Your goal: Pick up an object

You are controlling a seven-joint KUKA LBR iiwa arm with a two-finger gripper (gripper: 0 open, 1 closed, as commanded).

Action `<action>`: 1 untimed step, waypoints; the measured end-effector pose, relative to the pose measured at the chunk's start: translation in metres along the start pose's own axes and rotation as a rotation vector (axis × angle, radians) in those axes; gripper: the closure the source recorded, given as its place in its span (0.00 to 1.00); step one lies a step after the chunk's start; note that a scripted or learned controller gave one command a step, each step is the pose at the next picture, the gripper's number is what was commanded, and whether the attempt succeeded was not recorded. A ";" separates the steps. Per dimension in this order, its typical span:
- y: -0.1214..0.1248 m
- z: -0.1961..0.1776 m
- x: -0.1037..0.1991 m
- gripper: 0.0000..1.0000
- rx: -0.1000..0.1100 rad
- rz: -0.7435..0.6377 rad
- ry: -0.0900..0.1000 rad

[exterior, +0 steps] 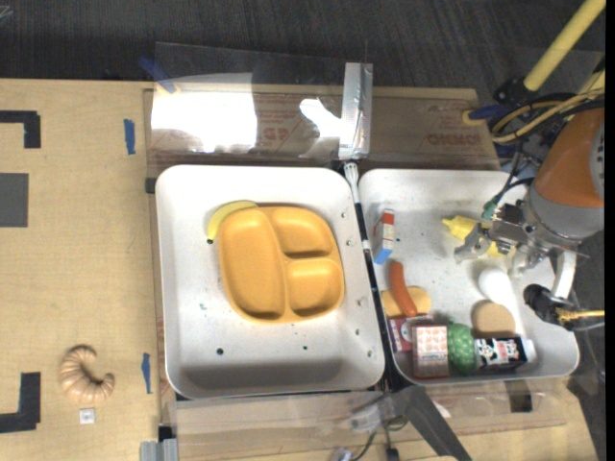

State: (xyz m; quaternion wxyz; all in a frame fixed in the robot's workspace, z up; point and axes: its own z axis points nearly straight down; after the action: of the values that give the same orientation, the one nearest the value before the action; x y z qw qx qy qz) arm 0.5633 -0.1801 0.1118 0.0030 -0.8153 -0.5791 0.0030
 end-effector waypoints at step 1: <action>0.022 0.025 0.059 0.00 -0.014 0.143 0.003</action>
State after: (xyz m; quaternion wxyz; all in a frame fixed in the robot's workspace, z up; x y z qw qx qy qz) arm 0.6034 -0.1319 0.0870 -0.0021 -0.8547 -0.5191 -0.0023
